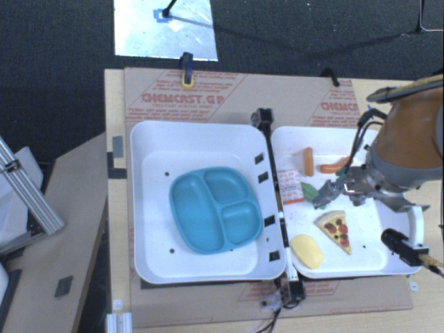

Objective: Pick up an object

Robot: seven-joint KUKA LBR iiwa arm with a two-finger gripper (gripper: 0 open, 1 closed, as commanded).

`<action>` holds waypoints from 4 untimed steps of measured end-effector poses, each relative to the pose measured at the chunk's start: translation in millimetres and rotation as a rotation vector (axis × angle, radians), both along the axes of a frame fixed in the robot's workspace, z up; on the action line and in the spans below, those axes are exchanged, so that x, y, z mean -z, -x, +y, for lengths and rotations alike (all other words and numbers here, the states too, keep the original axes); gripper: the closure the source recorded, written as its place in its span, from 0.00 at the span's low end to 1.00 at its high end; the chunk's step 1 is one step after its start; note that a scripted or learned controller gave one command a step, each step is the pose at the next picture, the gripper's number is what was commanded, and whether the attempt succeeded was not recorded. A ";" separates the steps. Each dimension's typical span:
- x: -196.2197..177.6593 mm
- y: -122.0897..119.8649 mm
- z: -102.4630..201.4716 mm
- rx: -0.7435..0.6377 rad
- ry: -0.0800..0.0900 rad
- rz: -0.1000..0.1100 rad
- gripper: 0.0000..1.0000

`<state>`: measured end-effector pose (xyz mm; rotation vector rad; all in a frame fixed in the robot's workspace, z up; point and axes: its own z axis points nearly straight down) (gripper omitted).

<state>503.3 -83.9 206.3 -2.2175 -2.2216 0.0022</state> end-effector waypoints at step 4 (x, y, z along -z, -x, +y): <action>7.9 -7.2 -1.0 -0.003 0.002 -0.011 1.00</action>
